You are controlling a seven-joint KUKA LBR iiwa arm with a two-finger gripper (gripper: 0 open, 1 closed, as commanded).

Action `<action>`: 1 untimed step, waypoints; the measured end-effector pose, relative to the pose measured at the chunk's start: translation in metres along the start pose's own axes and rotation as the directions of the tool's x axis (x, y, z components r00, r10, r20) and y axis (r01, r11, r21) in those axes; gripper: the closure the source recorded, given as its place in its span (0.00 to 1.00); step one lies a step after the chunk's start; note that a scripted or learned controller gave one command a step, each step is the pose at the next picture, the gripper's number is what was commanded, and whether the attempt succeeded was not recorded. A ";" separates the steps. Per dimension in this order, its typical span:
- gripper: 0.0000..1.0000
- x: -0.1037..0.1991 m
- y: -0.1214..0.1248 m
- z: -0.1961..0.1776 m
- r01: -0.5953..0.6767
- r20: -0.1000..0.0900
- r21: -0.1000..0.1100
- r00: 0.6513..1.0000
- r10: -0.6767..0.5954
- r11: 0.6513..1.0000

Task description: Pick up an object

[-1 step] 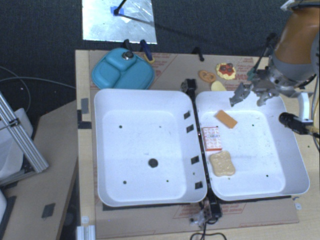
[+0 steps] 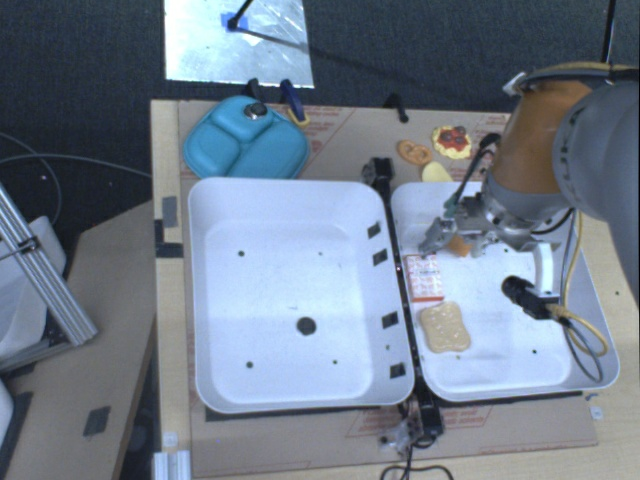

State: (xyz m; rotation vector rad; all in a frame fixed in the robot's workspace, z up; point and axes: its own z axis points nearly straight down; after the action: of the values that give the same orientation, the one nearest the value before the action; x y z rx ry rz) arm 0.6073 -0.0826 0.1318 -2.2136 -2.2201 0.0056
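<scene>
My gripper (image 2: 449, 234) hangs low over the back left part of the right bin (image 2: 560, 368), on the grey arm with the orange band. A small orange object (image 2: 459, 247) lies right under it, partly hidden by it; whether they touch is unclear. A red and white packet (image 2: 424, 277) lies by the bin's left wall, just in front of the gripper. Nearer the front, a tan toast-shaped piece (image 2: 445, 328) rests on the bin floor. In the left bin (image 2: 230, 218) sits one small dark round object (image 2: 306, 326).
A blue compartment tray (image 2: 246, 140) lies behind the left bin. Small toy foods (image 2: 452, 141) sit on the bench behind the right bin. A black connector with yellow cable (image 2: 527, 297) hangs from the arm over the right bin. A silver sheet (image 2: 238, 28) lies on the floor beyond.
</scene>
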 end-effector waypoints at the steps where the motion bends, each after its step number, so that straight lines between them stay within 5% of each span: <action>1: 0.00 -0.027 0.027 0.048 -0.002 0.003 -0.012 1.000 0.002 1.000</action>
State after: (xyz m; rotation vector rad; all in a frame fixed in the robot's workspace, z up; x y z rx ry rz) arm 0.6337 -0.1098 0.0837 -2.2240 -2.2254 -0.0046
